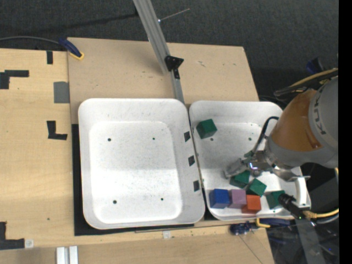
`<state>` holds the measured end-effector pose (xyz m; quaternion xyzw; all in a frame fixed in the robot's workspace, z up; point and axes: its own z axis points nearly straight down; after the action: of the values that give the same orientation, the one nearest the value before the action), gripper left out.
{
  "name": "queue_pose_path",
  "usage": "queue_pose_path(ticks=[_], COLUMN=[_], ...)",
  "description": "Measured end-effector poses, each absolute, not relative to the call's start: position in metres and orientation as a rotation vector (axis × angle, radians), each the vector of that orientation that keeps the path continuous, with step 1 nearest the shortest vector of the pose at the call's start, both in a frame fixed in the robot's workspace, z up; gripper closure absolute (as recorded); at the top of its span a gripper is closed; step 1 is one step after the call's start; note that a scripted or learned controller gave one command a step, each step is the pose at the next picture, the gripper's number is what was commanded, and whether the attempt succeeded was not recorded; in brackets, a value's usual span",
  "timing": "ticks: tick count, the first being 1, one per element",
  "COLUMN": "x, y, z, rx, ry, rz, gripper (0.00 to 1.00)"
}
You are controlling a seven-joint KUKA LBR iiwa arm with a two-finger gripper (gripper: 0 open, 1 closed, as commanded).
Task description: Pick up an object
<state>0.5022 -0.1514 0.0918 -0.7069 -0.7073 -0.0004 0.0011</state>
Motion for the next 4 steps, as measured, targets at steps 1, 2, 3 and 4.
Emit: queue_pose_path(ticks=[1, 2, 3, 4], x=[0.501, 0.498, 0.498, 0.502], y=[-0.151, -0.151, -0.151, -0.149], z=[0.101, 0.163, 0.204, 0.247], rx=[-2.216, -2.222, -2.221, -2.221], ry=[-2.221, -2.225, -2.225, -2.225], rz=[0.001, -0.003, -0.002, -0.001], gripper=[1.0, 1.0, 1.0, 1.0])
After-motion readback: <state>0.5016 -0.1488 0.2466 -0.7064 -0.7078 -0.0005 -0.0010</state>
